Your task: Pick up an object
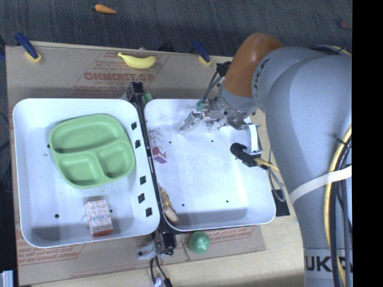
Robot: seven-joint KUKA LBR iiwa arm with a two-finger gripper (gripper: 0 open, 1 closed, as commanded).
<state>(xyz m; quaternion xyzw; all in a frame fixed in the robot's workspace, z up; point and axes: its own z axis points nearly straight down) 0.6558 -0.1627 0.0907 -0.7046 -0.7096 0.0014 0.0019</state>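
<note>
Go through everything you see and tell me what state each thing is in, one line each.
Green divided tray: flat, upright, left bin.
Small carton: lying in left bin, near front.
Pink packet: against right bin's left wall.
Banana: outside bins, on cardboard.
Green ball: outside, front.
Gripper: over right bin.

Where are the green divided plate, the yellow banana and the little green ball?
green divided plate (91,150): camera view, centre divider.
yellow banana (137,60): camera view, middle of its curve.
little green ball (198,242): camera view, its top.

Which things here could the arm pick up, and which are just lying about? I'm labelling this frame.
Job: gripper; green tray and small carton in left bin; packet in right bin.

Lying about: banana, green ball, blue clamps, carrot.
</note>
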